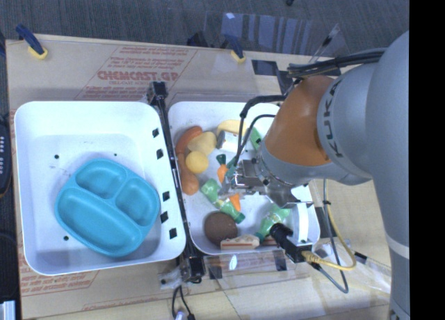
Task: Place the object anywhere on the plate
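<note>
tool (235, 185) low in right bin (208, 113) | among toy foods (197, 162) | grip: cannot tell | plate (108, 204) in left bin

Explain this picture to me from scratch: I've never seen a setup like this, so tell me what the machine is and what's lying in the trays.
One camera looks down at a slant on a bench with two shallow white bins. The big grey and orange machine is a robot arm reaching in from the right; its gripper hangs low over the right bin, among toy food: a yellow lemon, a brown round piece and some green bits. The left bin holds a blue divided plate, where an object should go. I cannot tell whether anything is gripped.
</note>
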Controlling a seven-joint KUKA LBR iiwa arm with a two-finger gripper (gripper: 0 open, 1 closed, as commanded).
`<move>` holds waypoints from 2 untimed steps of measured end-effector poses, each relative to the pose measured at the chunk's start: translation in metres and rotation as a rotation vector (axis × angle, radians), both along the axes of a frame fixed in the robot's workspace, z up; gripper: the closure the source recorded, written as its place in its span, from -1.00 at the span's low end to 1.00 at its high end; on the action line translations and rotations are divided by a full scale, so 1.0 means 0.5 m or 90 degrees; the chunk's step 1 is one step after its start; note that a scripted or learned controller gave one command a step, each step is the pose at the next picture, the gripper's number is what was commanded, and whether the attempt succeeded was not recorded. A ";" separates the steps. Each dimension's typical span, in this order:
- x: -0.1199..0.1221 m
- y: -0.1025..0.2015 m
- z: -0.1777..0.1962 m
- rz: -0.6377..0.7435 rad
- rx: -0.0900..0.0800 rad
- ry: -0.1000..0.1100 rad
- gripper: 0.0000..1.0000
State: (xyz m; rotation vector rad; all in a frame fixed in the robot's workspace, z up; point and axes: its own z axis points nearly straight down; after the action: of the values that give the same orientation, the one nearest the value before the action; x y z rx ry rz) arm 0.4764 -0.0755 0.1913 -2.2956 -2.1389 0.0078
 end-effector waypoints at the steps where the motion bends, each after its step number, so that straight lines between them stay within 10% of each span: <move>1: 0.001 0.137 0.083 -0.087 0.000 0.001 1.00; 2: 0.109 0.239 -0.006 -0.067 -0.001 0.005 1.00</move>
State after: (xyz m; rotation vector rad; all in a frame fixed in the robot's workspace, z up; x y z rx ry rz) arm 0.5310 0.0438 0.1883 -2.4014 -2.0133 0.0182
